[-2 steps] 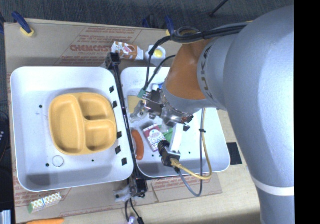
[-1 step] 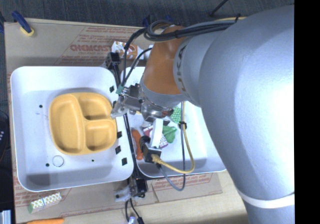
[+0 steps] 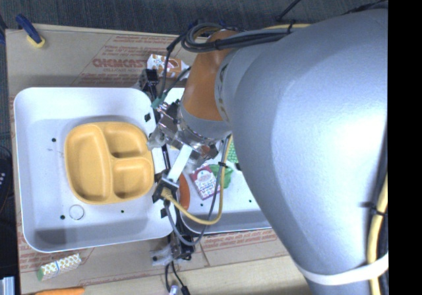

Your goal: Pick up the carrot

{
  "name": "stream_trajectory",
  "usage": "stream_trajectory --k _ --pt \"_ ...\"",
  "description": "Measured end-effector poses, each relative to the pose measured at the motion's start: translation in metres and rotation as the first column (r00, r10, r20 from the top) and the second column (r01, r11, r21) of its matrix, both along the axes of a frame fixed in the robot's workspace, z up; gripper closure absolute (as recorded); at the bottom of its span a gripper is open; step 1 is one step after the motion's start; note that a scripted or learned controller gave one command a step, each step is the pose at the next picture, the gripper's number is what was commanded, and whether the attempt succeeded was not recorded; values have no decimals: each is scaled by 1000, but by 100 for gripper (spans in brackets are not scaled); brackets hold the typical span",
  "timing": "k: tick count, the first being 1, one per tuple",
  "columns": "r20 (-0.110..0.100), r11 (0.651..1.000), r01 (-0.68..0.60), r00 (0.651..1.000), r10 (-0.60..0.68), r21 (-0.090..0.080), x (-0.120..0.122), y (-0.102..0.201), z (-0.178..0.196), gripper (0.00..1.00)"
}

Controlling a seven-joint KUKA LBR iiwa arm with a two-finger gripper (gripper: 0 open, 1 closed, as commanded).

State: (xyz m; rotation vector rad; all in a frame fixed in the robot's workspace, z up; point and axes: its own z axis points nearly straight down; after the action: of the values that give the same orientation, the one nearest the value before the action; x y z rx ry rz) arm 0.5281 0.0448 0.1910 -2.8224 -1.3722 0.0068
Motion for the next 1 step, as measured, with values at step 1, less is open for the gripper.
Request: stream_trajectory --k 1 --pt "-5 1000 -9 1000 9 3 0 1 10 100"
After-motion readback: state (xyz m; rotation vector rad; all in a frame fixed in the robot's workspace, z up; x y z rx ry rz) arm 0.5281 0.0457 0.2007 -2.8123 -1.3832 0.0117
